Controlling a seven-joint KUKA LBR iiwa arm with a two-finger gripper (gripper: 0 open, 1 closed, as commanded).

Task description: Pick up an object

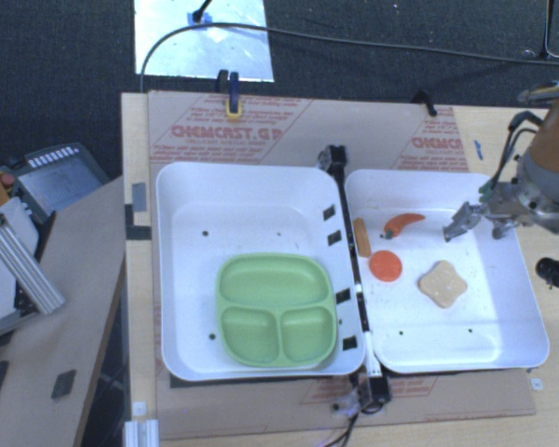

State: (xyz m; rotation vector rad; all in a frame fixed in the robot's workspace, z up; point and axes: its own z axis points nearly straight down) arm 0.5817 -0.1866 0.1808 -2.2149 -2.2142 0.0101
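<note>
The claw [473,220] hangs over the right bin's [512,347] far right part, and whether it is wide or narrow I cannot tell. Left of it lies an orange pepper-shaped piece [403,223]; below-left, a tan biscuit-like piece [443,284], then a red-orange disc [386,265] and a tan stick [361,237]. Further left, the left bin [196,203] holds a green divided tray [276,309]
</note>
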